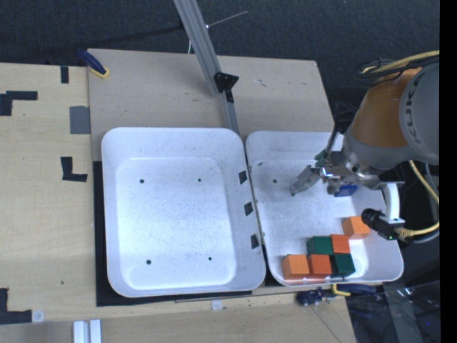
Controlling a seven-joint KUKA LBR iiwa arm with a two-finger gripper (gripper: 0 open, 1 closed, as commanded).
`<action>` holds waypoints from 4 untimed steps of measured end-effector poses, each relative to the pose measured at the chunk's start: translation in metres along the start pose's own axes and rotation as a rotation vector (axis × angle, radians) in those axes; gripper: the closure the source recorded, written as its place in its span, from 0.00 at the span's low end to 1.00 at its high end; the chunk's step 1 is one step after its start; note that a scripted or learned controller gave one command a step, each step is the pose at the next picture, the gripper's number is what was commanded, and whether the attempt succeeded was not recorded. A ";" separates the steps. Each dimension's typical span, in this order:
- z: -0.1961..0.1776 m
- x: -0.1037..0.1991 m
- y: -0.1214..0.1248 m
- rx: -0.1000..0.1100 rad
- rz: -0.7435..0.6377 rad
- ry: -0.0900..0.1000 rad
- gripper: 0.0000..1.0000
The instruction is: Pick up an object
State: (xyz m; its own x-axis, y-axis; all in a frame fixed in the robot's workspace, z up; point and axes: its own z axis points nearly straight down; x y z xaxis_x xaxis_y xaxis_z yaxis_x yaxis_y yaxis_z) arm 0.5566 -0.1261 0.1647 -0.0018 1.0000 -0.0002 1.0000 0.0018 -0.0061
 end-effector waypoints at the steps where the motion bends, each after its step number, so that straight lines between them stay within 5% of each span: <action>1: 0.057 -0.008 -0.007 0.002 0.001 0.000 0.00; 2: 0.044 -0.006 -0.006 -0.003 -0.001 0.001 1.00; 4: -0.047 -0.006 0.006 -0.009 0.000 0.000 1.00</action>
State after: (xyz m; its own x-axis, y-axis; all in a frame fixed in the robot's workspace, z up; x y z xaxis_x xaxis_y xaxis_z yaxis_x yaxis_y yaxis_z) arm 0.5626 -0.1318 0.2121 -0.0023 1.0000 -0.0005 1.0000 0.0023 0.0028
